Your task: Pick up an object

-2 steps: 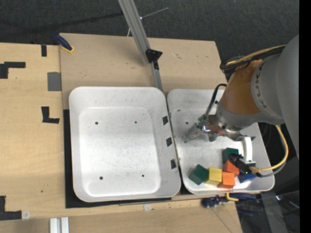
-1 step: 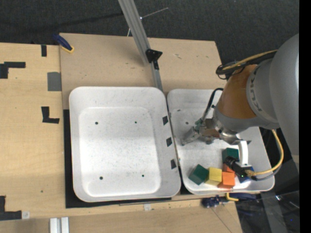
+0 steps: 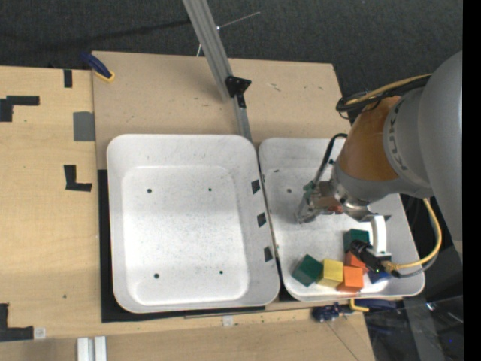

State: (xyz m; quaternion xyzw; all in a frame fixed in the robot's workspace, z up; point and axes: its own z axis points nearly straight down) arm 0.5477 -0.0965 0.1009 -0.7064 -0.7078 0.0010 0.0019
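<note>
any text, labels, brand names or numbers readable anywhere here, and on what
None can be read.
Black tape pieces on the wooden bench form angular shapes, not letters.
The grey patch on the bench is blank.
The white bins carry only dark dots and specks, no print.
The green block, yellow block and orange block show plain faces.
The arm and gripper show no legible marking.

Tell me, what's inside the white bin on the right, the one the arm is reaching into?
In the right bin, near its front edge, lie a green block, a yellow block and an orange block. The arm covers the bin's right part, so what lies beneath it is hidden.
</note>
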